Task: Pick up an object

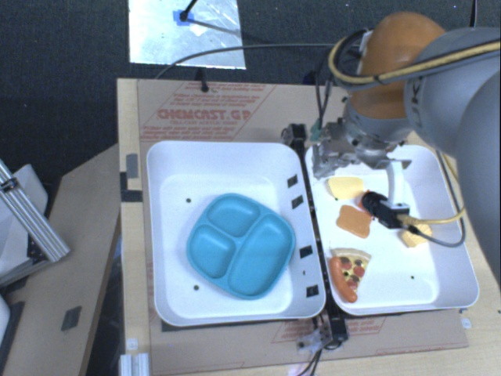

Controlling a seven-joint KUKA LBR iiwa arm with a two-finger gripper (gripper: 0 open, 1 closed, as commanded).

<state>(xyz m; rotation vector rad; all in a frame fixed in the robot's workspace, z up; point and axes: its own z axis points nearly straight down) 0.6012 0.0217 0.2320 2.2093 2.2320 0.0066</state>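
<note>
Jaws (338, 165) just above pale yellow piece (345, 187).

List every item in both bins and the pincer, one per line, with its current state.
Blue divided plate: flat in left bin, nothing on it.
Pizza slice: lying flat in right bin.
Orange piece: flat, apart from the pizza slice.
Pale yellow piece: flat, beside the pincer.
Pincer: low over right bin.

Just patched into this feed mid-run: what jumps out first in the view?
The bright blue divided plate lies alone in the left bin. The grey arm with its orange band leans in from the right, its gripper low over the right bin's far-left corner. Below it lie a pale yellow piece, an orange piece and a pizza slice toy.
</note>
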